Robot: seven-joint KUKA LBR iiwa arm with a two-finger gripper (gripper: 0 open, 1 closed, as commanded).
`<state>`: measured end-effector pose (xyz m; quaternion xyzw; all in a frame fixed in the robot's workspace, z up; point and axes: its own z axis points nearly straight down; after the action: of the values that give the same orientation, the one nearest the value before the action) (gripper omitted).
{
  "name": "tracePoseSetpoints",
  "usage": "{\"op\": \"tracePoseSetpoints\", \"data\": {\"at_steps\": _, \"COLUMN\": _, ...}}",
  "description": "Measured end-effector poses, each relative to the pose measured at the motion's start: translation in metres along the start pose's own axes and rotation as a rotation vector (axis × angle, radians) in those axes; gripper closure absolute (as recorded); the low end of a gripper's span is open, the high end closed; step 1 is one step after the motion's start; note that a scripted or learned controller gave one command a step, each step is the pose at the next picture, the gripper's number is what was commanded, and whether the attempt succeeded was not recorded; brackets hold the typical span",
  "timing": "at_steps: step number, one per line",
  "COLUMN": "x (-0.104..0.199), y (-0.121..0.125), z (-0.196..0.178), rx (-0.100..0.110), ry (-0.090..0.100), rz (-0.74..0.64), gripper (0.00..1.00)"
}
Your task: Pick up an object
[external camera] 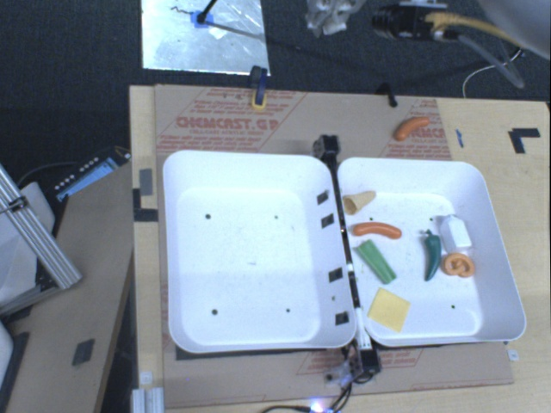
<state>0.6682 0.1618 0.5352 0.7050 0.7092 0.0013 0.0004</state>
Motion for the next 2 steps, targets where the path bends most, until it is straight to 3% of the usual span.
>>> {"op": "tracePoseSetpoints", "data": {"at_steps": 2, "x": 0.044, "y": 0.000, "z": 0.000, "rx": 0.000, "ry": 0.000, "rz": 0.000, "gripper": 1.00}}
